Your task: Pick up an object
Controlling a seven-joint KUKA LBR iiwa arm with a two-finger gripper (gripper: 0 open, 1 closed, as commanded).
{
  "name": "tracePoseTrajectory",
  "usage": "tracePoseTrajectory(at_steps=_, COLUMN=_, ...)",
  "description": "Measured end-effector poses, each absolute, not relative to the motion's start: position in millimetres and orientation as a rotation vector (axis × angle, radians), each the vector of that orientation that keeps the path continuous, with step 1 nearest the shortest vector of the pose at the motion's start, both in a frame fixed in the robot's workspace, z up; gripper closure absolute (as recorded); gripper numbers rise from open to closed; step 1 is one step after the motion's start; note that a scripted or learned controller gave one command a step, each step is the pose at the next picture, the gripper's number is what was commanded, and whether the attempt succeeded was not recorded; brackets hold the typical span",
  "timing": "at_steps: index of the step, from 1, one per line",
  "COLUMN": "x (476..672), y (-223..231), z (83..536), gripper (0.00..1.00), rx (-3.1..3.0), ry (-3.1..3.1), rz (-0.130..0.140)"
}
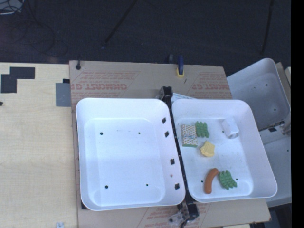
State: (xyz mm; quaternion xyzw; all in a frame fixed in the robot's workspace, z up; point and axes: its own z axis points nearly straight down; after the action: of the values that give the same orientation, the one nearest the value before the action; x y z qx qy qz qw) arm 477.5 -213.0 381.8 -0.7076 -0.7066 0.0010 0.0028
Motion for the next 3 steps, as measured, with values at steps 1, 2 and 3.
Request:
tracePoseTrajectory(at_steps=1, x=474.3, y=-172, z=172, gripper=1.00, rx=-2.211, ry=-2.214, rz=0.006)
tracePoseTrajectory(at_steps=2, x=475.6, y=-214, z=186, gripper=1.00, rx=-2.221, ry=-2.220, rz=0.002)
tracePoseTrajectory(at_steps=3, x=572.0, y=-192, z=290, gripper=1.00, rx=-2.222, ry=-2.234, rz=-0.006)
